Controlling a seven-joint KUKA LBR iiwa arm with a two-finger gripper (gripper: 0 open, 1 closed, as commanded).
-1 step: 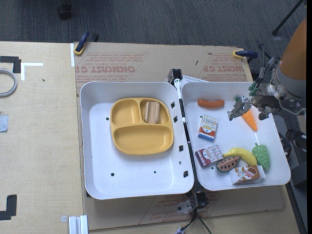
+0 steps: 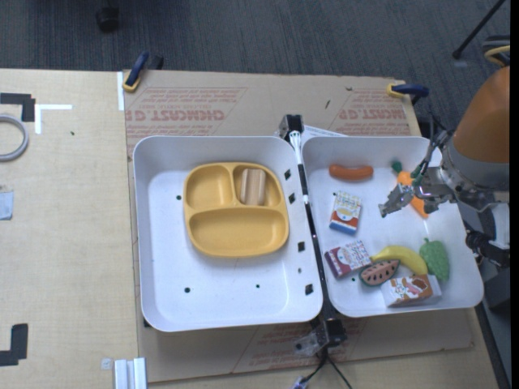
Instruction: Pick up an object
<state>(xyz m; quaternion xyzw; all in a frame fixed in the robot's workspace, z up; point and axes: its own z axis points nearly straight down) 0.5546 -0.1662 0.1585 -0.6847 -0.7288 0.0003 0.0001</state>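
The left bin (image 2: 162, 298) holds a yellow plate (image 2: 235, 233); right of it, food toys fill the other bin (image 2: 454, 298), where the gripper (image 2: 397, 199) hangs, its opening unclear

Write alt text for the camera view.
The robot's hand hovers over the right bin among toy foods, including a sausage and banana. The left bin holds a yellow divided plate.
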